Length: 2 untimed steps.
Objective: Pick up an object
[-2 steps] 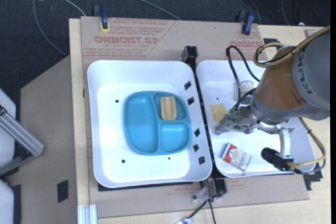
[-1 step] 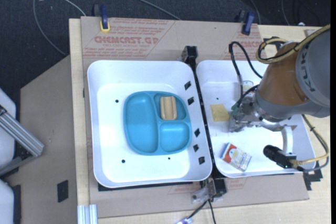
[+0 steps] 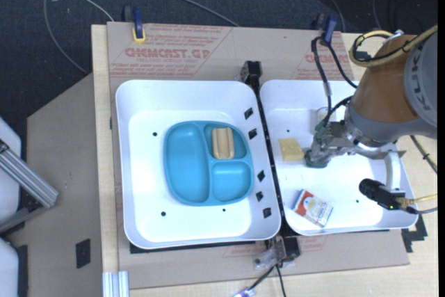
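Hand (image 3: 318,155) low in right bin (image 3: 348,215), just right of the yellow block (image 3: 290,149); can't tell its grip state; small box (image 3: 311,208) lies below.

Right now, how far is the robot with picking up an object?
Nothing is lifted yet. The gripper is low in the right bin, beside the yellow block. The small box lies in that bin. Grasping and lifting remain.

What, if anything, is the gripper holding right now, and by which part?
It cannot be told. The gripper is low in the right bin, beside the yellow sponge block, with nothing visibly between its fingers.
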Each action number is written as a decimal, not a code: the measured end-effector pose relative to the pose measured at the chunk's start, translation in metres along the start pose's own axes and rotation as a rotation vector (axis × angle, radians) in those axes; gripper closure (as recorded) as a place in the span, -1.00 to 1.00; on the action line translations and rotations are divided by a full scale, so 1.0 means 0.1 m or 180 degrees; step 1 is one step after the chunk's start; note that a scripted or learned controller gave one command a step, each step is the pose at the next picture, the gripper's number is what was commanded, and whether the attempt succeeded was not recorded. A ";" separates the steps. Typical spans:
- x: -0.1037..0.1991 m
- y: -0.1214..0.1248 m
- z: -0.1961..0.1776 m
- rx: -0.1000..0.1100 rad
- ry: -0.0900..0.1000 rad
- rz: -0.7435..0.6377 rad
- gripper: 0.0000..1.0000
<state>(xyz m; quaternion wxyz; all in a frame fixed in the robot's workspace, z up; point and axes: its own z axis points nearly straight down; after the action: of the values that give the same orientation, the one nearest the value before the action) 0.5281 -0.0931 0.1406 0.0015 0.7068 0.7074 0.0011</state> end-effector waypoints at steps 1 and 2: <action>-0.09 0.01 -0.48 -0.0007 -0.0002 0.0003 1.00; -0.19 0.04 -1.07 -0.0013 -0.0004 0.0003 1.00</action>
<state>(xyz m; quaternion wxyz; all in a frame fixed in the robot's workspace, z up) 0.5317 -0.1120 0.2475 0.0033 0.7071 0.7071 0.0021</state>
